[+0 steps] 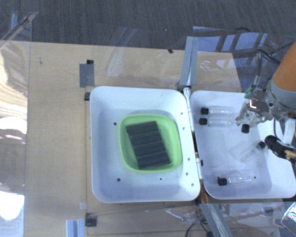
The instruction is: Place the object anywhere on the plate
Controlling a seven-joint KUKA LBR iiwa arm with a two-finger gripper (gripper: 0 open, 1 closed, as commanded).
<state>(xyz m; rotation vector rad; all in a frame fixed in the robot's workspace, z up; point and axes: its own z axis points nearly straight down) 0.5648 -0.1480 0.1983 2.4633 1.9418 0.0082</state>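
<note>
Gripper (245, 118) over right bin (281, 189), grip state indiscernible; picking step, next needing descent onto a clear bottle (217, 116) before green plate (124, 147).

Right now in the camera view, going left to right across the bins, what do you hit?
left white bin → green plate → dark ridged block on the plate → right white bin → capped clear bottle → gripper
</note>
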